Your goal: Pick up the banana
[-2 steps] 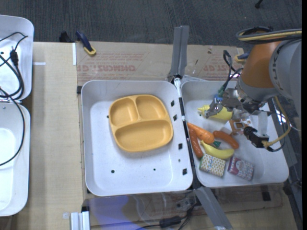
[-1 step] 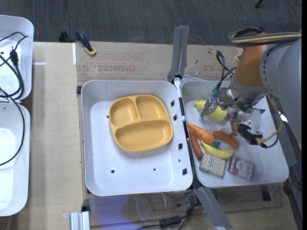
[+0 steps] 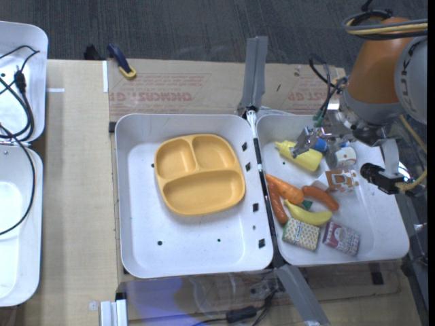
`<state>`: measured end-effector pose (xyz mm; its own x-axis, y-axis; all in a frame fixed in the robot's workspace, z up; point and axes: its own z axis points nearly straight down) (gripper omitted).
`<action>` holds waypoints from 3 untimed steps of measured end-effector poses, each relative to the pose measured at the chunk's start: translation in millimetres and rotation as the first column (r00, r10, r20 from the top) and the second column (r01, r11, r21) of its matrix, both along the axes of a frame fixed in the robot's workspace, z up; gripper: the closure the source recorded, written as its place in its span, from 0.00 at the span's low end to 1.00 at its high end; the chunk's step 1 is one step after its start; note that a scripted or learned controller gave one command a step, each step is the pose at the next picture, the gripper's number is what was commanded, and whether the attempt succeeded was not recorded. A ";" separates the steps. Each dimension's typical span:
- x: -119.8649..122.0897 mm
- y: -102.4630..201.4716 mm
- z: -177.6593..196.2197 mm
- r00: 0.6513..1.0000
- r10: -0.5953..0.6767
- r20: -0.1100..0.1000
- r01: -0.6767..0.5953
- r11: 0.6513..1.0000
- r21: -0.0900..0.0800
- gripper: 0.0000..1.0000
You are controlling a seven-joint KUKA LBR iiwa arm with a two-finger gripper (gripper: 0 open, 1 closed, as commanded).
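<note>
camera view: looks down at a slant on two white bins on the table
banana [image 3: 310, 214]: lower middle of the right bin [image 3: 380, 246], touching a carrot [image 3: 285, 189] at its upper left, a small patterned box [image 3: 301, 233] just below
long axis: roughly left to right in the frame, ends curving upward
pincer [image 3: 314, 140]: upper part of the right bin, over a yellow bottle [image 3: 300, 155]
pincer state: cannot tell
relation: banana lies below the pincer in the frame, toward the near edge
left bin: holds an orange divided plate [image 3: 200, 174]
</note>
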<state>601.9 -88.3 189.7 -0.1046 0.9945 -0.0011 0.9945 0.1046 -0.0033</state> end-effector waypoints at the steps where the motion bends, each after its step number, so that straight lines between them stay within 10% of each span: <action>1: 0.2 -25.6 -99.9 0.995 -0.098 0.000 0.098 0.995 0.000 0.00; 2: -0.1 -26.4 -93.2 0.995 -0.101 -0.003 0.101 0.995 0.000 1.00; 3: -0.1 -26.3 -93.3 0.995 -0.101 -0.003 0.101 0.995 0.000 0.00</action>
